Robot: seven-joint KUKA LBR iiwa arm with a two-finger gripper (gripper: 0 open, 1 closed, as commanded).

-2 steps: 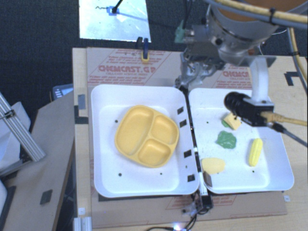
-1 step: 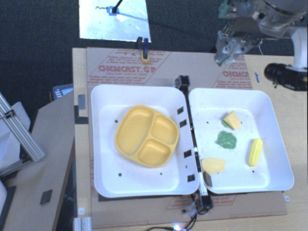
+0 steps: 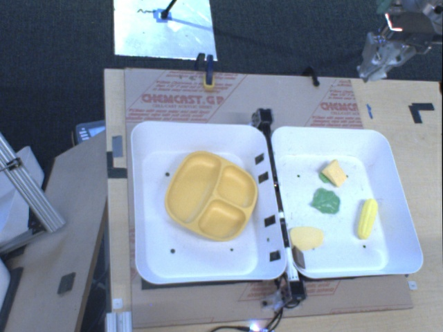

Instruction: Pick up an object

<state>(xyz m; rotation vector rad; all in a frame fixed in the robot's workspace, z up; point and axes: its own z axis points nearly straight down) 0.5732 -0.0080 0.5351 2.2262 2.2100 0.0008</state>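
Note:
The right bin (image 3: 394, 164) holds several small toy foods: a pale yellow wedge (image 3: 334, 173), a green leafy piece (image 3: 325, 200), a yellow corn cob (image 3: 367, 218) and a flat yellow disc (image 3: 306, 238). In the left bin (image 3: 149, 158) lies a yellow divided plate (image 3: 211, 195). My gripper (image 3: 376, 59) hangs at the top right, beyond the far edge of the right bin and well away from every object. Nothing shows between its fingers.
A brown board (image 3: 291, 95) lies under both bins. A black clamp strip (image 3: 272, 192) runs between them. A shiny metal sheet (image 3: 163, 18) lies at the top left, and a metal rail (image 3: 24, 185) slants in at the left.

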